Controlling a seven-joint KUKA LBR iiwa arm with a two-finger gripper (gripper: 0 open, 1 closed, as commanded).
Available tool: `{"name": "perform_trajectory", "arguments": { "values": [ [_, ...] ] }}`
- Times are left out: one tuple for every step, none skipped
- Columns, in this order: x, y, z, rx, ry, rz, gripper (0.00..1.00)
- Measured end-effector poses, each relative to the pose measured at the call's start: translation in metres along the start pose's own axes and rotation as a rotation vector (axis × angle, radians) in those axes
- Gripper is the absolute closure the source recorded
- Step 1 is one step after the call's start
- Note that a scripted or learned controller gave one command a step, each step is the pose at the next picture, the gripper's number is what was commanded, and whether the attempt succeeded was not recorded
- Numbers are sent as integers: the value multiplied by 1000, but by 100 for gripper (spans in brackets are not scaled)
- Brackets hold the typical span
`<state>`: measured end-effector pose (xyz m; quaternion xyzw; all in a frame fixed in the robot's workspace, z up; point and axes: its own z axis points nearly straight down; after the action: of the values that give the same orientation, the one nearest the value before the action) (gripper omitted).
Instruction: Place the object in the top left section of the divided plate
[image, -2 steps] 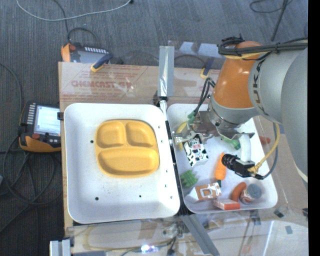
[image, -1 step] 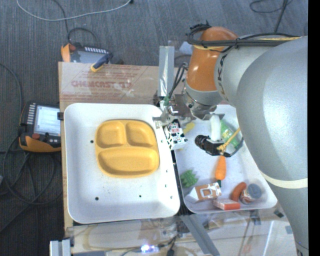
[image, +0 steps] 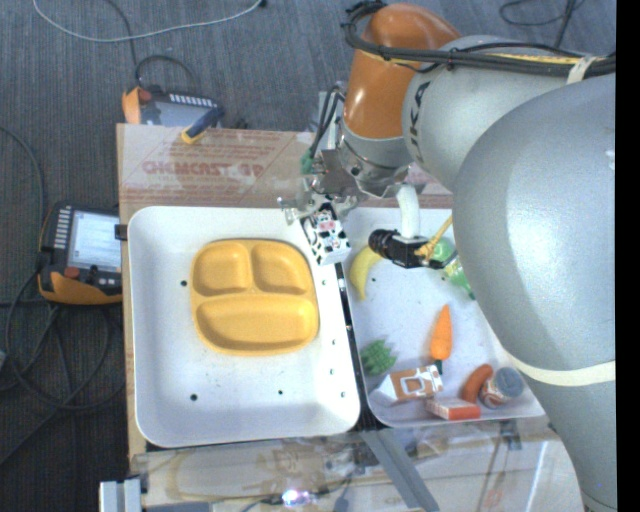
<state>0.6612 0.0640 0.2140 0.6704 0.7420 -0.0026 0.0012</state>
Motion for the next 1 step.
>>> {"name": "perform_trajectory", "arguments": {
  "values": [
    [-22, 5, -7, 0, 0, -73, 100]
  ]
}}
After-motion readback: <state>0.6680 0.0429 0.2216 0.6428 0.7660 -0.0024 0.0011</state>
